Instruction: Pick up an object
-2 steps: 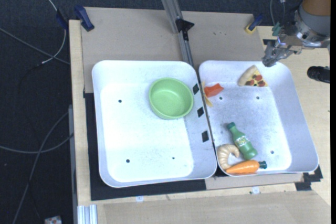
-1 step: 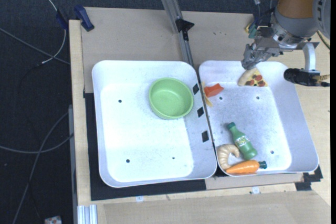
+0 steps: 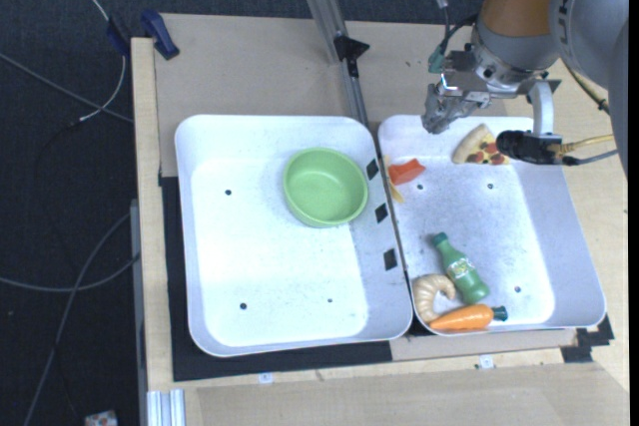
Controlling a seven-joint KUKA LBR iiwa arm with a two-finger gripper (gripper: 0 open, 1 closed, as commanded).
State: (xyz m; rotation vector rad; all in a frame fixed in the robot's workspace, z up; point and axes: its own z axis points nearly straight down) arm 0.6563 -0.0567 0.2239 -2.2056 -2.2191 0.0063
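Observation:
My gripper [image 3: 436, 119] hangs over the far left corner of the right bin [image 3: 559, 244]. Nothing shows between its fingers. A pizza slice toy [image 3: 475, 146] lies just to its right near the bin's far wall. A small orange-red piece [image 3: 405, 172] lies below the gripper by the bin's left wall. A green bottle [image 3: 460, 268] lies toward the near end, with a beige croissant [image 3: 433, 290] and an orange carrot [image 3: 463, 318] in the near left corner.
The left bin [image 3: 230, 254] holds a green bowl [image 3: 324, 187] toward its far right. A slanted metal post [image 3: 324, 5] rises behind the two bins. Black clips [image 3: 383, 213] sit along the seam between the bins.

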